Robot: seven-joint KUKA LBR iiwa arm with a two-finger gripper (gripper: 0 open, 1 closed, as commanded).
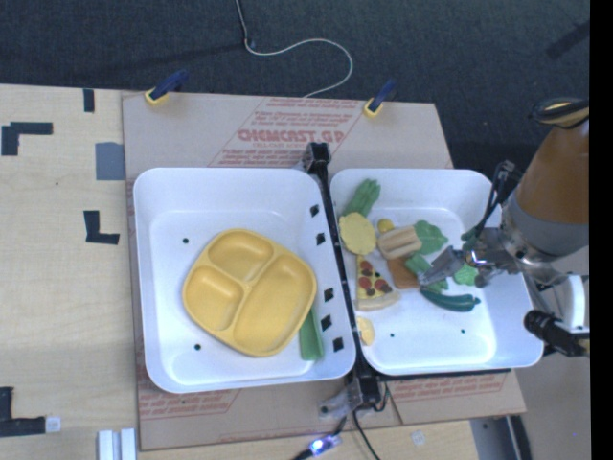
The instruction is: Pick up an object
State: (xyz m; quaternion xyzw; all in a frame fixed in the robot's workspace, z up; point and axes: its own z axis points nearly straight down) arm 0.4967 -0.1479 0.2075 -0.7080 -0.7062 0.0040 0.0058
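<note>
Beside fingers (442, 265), green pepper (450, 300)

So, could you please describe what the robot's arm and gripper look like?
The arm is bulky and rounded, with an orange band above a grey wrist section. A thin dark cable runs beside it. The gripper is a small grey metal piece, ending in slim fingers.

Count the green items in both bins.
4, maybe more hidden: a stalk at the right bin's top left, leafy pieces mid-bin by the hand, a pod below it, and a strip beside the left bin's yellow tray.
</note>
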